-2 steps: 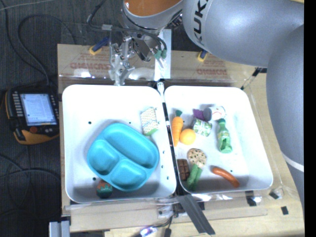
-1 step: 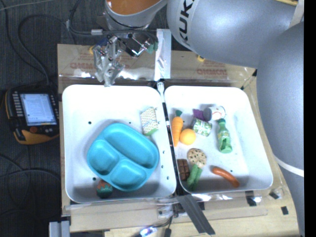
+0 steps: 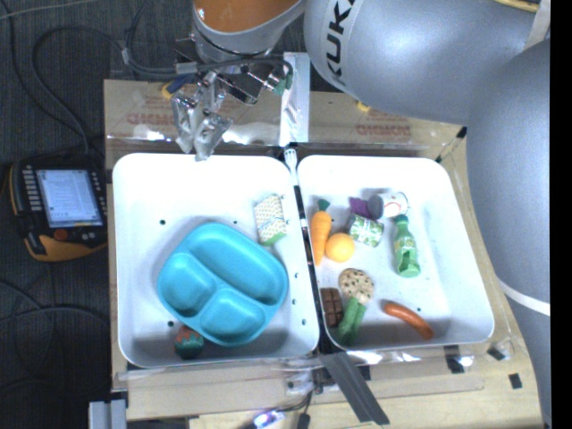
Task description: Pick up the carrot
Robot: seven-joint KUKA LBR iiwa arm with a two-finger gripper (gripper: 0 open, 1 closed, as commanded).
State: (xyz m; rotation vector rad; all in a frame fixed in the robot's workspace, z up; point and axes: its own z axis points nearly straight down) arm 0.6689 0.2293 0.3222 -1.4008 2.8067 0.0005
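Note:
The carrot [image 3: 319, 234] is orange with a green top and lies in the right bin [image 3: 451, 206], along its left wall, green end pointing to the far side. An orange ball [image 3: 340, 247] touches its right side. My gripper [image 3: 201, 148] hangs over the far rim of the left bin [image 3: 134, 239], well to the left of the carrot and farther back. Its fingertips look closed together and nothing is between them.
A blue divided plate [image 3: 223, 280], a small packet [image 3: 270, 219] and a dark item [image 3: 188, 340] are in the left bin. The right bin also holds a green bottle [image 3: 405, 247], a green can [image 3: 365, 231], a cookie [image 3: 356, 284] and an orange-red pepper-like piece [image 3: 408, 320].

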